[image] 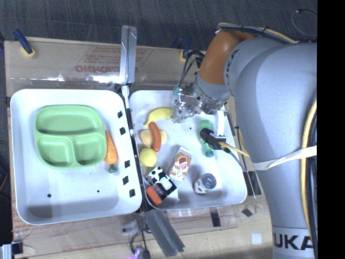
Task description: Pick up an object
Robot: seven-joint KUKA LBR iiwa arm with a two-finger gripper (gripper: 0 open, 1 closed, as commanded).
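A green divided tray (69, 134) lies in the left bin (32, 198), and everything else is placed from it. An orange carrot (110, 150) lies touching the tray's right edge, inside the same bin. Further right of the tray, across the divider, the right bin (232, 190) holds a cluster: a yellow banana (159, 114) level with the tray's top, a hot dog (154, 136) just below the banana, a lemon (148, 157) level with the tray's lower edge. Below and right of the tray sit a black-and-white toy (159, 183), a small printed carton (180, 166) and a round tin (205, 183). The gripper (182, 111) hangs far right of the tray, just beside the banana's right end; whether it is wide or narrow I cannot tell. A green bottle (207, 135) lies beyond it
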